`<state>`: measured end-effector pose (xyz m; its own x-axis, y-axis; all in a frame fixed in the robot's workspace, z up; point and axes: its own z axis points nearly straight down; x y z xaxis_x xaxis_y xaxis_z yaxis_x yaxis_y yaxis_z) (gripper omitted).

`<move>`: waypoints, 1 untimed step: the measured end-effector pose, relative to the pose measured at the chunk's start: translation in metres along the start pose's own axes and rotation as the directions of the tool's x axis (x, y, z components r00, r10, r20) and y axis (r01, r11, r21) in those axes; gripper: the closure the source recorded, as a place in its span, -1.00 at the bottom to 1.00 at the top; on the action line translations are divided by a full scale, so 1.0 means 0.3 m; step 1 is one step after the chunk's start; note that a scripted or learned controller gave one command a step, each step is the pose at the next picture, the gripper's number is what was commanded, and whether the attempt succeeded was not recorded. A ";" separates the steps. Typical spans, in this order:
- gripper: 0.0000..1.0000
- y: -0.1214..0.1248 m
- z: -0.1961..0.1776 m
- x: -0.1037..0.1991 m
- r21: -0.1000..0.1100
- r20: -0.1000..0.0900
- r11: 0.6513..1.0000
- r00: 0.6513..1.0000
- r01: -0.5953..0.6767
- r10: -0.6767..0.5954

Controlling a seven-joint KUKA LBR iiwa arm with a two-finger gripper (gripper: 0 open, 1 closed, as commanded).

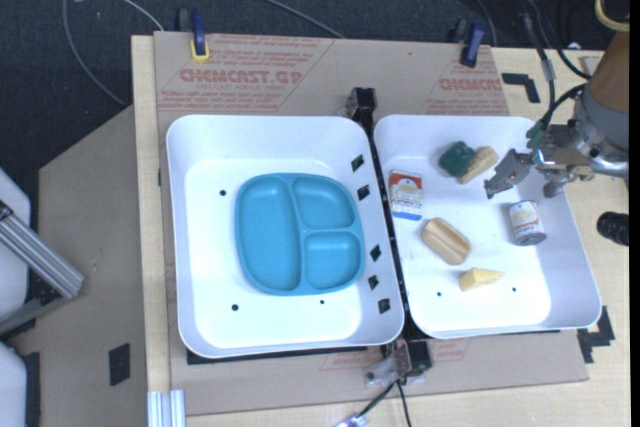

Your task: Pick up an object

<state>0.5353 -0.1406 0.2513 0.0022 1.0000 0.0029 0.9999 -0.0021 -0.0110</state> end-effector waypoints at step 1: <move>-1.00 0.007 -0.016 0.001 -0.010 0.002 1.000 1.000 0.003 -0.003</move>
<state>0.5373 -0.1405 0.2560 -0.0005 1.0000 0.0011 1.0000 0.0005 -0.0012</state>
